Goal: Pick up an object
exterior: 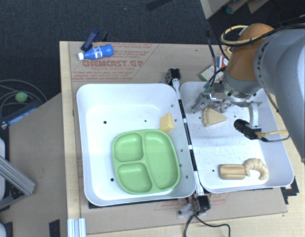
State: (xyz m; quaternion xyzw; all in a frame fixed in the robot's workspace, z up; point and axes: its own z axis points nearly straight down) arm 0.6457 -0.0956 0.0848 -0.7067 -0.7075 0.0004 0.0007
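Just pale tan wedge, rt bin

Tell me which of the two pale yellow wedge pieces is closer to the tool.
The wedge in the right bin, directly under the tool. The other wedge lies in the left bin, beside the green divided plate.

left bin: green divided plate near front edge; yellow wedge by right wall. right bin: gripper low over back-left corner, tan wedge just below it; contact cannot be told. croissant and wooden piece touching, near front edge. blue bottle on bench, back-left.
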